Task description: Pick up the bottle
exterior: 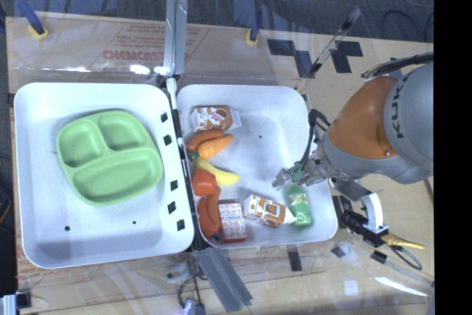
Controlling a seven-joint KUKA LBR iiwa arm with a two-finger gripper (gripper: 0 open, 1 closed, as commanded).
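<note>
Gripper point(293, 177) over green bottle point(299, 206), touching

Glossy green plastic bottle point(298, 205)

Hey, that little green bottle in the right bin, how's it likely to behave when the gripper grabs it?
The green bottle lies on its side by the bin's right wall, so a nudge may roll it. It looks small and plastic, probably light and fairly stiff. Its smooth rounded body could slip from the gripper, and the snack carton beside it may get bumped.
</note>
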